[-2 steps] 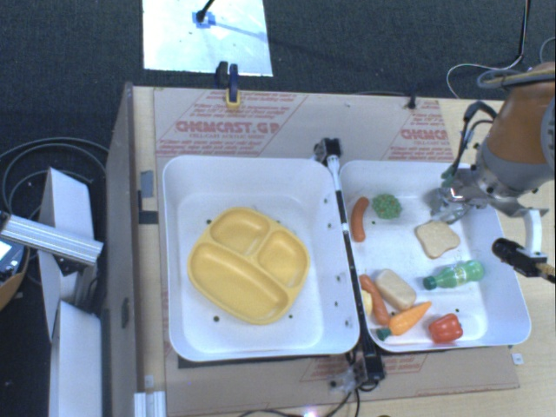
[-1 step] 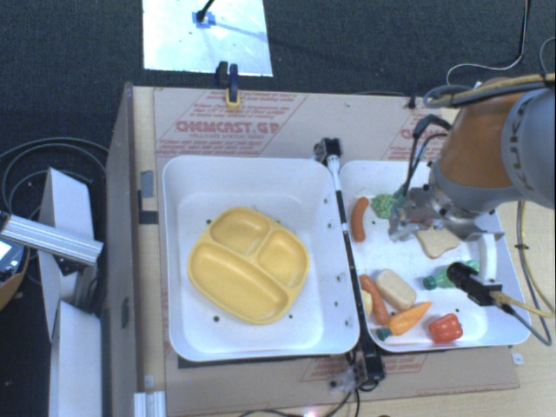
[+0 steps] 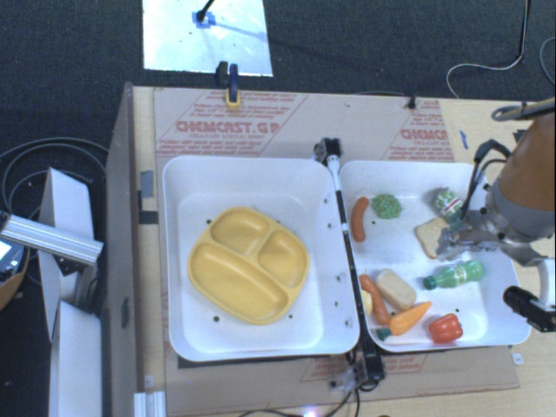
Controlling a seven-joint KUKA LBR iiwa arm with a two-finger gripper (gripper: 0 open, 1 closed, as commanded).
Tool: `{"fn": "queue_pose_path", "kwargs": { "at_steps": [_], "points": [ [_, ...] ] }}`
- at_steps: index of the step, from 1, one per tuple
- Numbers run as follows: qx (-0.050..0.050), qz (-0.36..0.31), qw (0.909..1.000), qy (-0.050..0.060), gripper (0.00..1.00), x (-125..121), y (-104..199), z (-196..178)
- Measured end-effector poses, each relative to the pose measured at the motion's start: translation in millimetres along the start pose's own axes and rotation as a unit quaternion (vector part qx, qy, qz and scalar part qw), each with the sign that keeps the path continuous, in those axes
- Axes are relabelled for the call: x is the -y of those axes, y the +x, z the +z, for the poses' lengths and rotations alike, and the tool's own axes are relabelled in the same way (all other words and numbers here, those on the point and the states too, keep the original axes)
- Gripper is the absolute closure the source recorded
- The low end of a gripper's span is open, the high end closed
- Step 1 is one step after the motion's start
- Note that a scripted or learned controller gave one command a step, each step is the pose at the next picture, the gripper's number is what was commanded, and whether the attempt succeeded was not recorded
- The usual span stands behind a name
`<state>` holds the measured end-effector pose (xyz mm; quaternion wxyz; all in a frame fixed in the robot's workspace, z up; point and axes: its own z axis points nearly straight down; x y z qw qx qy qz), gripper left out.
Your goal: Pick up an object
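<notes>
Item: right shallow white plastic bin (image 3: 499, 337), on the desk, holding the loose stock, presumably gathered there as the picking supply. We noted a green toy broccoli floret (image 3: 387, 205) at eleven o'clock, an orange-red toy sausage (image 3: 359, 219) at ten, a tan bread slice (image 3: 428, 235) near centre, a green plastic bottle (image 3: 454, 275) lying flat at four, a red toy pepper (image 3: 445, 327) at five, and an orange toy carrot (image 3: 407, 318) at six.

Item: left white bin (image 3: 252, 174), carrying a yellow compartmented plastic tray (image 3: 248, 265).

Item: pincer (image 3: 460, 238), low at the bread's three o'clock edge, likely positioned for it; whether spread or pressed together we could not tell.
</notes>
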<state>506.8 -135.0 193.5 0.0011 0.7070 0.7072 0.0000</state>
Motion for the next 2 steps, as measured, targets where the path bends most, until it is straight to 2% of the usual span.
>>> {"fn": "queue_pose_path", "kwargs": {
  "at_steps": [1, 2],
  "points": [
    [-0.001, -0.002, 1.0, 0.0, 1.0, -42.9, 60.4, 9.2],
    [-0.001, -0.001, 1.0, 0.0, 0.0, -42.7, 59.6, 9.2]
  ]
}}
